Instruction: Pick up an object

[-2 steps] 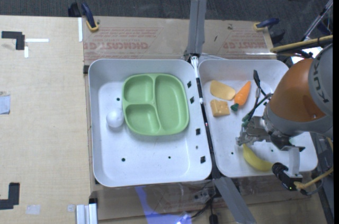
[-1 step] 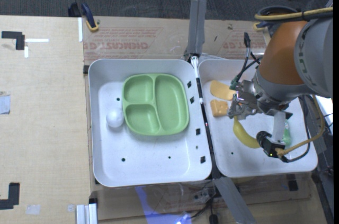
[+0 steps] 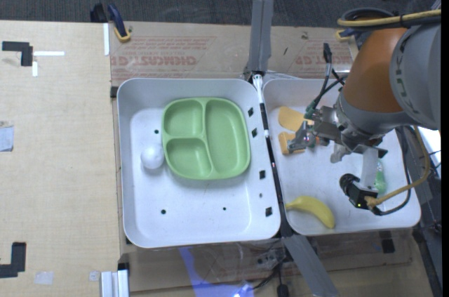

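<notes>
Both white bins [image 3: 133, 169] looked like smooth, slightly glossy plastic. The green divided plate [image 3: 207, 137] was matt plastic, the banana [image 3: 313, 210] waxy and smooth. My orange band [image 3: 372, 71] shone glossily; the bench [image 3: 56, 169] beside me looked like pale, matt wood.

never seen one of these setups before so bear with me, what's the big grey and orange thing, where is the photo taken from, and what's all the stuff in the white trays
The big grey machine with the orange band is a robot arm, reaching in from the right. Its job is to pick up an object. The single photo comes from a fixed camera above the bench, looking down at a slant.

Two shallow white bins sit side by side. The left bin holds a pale green plastic plate with three compartments and a small white ball touching its left edge. The right bin holds a yellow banana near the front and some orange-yellow pieces near the back. The arm's pincer hangs over those pieces; whether it grips anything is unclear.
</notes>
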